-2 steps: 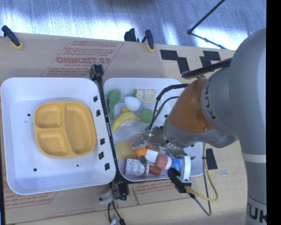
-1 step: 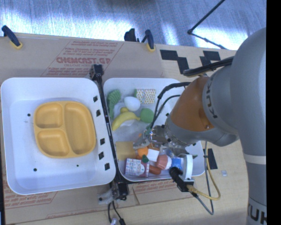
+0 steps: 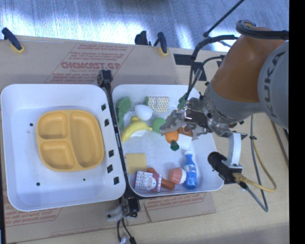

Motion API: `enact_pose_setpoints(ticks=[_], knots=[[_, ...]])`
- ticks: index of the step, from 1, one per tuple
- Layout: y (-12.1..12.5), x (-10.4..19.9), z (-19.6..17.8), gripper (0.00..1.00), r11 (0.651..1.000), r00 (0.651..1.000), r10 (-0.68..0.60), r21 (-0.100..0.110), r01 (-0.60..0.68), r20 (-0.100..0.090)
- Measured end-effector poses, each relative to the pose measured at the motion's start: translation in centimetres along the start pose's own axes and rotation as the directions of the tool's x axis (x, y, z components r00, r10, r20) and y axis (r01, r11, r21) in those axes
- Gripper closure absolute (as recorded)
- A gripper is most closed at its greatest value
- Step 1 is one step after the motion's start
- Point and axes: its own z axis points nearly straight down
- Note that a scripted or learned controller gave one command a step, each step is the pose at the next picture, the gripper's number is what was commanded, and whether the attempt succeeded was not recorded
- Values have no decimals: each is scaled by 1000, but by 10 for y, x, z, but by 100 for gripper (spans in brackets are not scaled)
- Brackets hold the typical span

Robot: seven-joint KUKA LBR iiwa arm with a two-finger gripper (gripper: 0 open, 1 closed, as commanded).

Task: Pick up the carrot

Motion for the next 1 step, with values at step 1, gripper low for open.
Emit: enact_pose_setpoints(ticks=[1], knots=[[-8, 34, 51, 100, 994, 994, -109, 2, 109, 0]])
